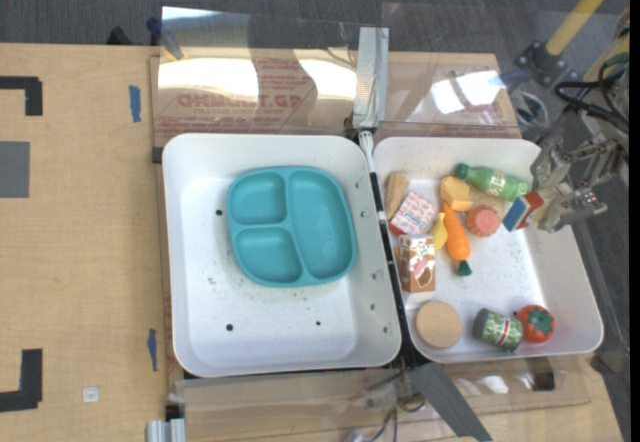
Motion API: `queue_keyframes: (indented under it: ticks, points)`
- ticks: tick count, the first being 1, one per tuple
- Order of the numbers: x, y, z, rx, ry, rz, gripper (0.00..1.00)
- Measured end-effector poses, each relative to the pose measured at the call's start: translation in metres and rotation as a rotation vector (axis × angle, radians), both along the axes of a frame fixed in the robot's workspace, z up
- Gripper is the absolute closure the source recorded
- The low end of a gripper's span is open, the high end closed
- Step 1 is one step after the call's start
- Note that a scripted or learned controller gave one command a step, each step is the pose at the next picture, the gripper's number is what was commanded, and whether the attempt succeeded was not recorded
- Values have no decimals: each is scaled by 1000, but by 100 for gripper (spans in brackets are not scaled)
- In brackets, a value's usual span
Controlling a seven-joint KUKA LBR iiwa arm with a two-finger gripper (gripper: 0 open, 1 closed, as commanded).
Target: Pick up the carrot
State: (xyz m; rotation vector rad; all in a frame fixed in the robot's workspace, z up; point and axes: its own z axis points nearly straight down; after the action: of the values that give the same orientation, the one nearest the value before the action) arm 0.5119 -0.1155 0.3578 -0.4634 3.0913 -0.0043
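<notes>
While two shallow white bins sit side by side on the desk, the left bin point(190, 320) carries one teal plastic plate with three compartments point(291, 225), and the right bin point(570, 280) carries a scatter of toy foods. The small orange toy carrot with a green tip point(457, 240) lies near the middle of the right bin, pointing roughly away from the camera, just beside a yellow piece point(440, 230) on its left and a round pink-red piece point(484, 221) on its right. Counted around it: one green bottle lying flat point(492, 181), one tan bread-like wedge point(397, 192), one pink-and-white carton point(413, 214), one brown printed box point(417, 264), one round tan disc point(438, 324), one green can on its side point(497, 329), and one red tomato point(537, 323). The metal gripper point(565, 195) hangs at the right bin's far right rim, well apart from the carrot; whether its jaws are spread or pressed together cannot be told.
</notes>
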Motion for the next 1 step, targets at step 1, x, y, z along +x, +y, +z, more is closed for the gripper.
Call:
queue_keyframes:
  ticks: [1]
  points:
    - [2,1,12,0,-11,-2,100]
